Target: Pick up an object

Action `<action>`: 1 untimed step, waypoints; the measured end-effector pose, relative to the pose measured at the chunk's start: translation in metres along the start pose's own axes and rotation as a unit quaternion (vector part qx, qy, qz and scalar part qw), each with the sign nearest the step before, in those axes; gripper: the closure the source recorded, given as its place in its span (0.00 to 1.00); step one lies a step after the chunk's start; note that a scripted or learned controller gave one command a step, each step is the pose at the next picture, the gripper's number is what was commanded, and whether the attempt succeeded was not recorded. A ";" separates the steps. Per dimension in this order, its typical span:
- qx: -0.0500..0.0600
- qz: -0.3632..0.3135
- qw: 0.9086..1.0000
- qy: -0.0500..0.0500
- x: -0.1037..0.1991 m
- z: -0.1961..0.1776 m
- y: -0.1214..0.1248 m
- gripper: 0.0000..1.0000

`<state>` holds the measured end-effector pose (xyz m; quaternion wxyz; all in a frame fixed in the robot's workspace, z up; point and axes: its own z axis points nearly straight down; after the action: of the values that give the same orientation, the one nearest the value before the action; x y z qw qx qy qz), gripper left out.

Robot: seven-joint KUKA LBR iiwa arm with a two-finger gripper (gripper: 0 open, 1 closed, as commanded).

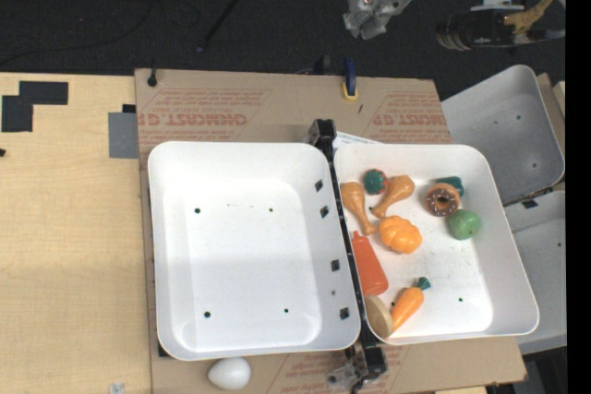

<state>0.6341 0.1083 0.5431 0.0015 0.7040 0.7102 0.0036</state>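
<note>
A: Where is the pincer (374, 9)?
B: High at the far edge, well above and beyond the two bins. I cannot tell how it is set, and nothing shows in its grasp.

A: And the things to pick?
B: All in the right bin (503, 286). A pumpkin (401, 234) sits mid-bin, with a drumstick (395, 192) just beyond it and a second, paler one (356, 203) to its left by the inner wall. A doughnut (442, 199) lies to the right, beside a green ball (464, 223). An orange-red piece (368, 264) lies along the left wall, and a carrot (407, 303) lies nearer.

A: The left bin (171, 235)?
B: White, shallow. A white egg (229, 373) rests on the surface just near of it.
</note>
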 end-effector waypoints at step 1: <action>0.009 0.009 1.000 -0.004 -0.097 0.075 0.007 1.00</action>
<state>0.6422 0.0118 0.4677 -0.0026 0.7101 0.7040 -0.0056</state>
